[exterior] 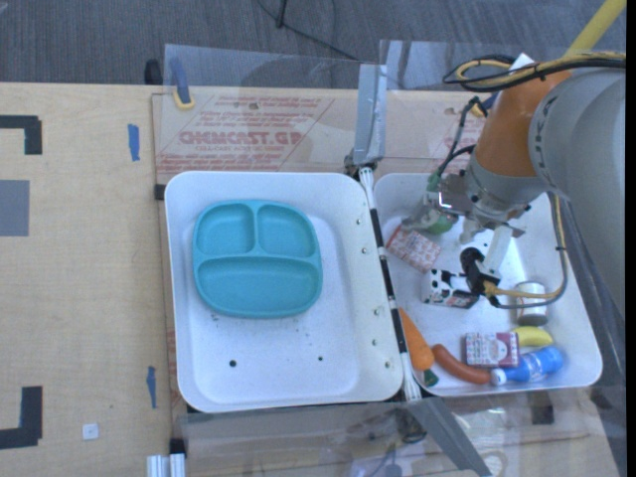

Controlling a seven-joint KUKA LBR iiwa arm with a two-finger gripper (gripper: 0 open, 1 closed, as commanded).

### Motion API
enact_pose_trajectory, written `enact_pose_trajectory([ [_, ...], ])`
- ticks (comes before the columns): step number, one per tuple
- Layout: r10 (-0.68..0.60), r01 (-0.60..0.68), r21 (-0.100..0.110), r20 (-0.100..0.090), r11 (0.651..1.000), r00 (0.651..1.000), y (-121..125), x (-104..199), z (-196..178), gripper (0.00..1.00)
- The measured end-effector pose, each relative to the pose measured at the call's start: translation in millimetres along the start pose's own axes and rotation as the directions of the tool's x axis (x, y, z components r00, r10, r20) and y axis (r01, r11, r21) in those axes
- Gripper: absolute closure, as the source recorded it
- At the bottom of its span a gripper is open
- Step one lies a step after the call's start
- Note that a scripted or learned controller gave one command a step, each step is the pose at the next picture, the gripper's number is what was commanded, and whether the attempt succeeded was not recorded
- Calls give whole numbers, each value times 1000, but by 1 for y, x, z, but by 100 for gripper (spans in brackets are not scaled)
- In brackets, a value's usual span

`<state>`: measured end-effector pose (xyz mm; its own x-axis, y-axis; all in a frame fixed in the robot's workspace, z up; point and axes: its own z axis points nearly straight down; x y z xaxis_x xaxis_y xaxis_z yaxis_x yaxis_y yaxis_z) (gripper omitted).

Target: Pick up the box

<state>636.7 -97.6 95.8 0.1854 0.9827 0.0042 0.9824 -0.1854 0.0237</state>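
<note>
I judge the pick not yet made: the pink box lies unheld, with the gripper apart from it, farther back — spread or pressed together, I cannot tell.

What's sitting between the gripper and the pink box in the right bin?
Nothing lies on top of the pink box. The gripper hangs farther up the bin, and a black-and-white spotted item sits just beside the path between them. A sausage and a yellow item crowd the box's sides.
</note>
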Motion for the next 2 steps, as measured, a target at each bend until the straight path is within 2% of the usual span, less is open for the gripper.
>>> enact_pose_trajectory([
  [1,126,-126,7,0,992,992,-2,2,2,0],
  [2,125,-125,7,-2,992,992,-1,3,-8,100],
])
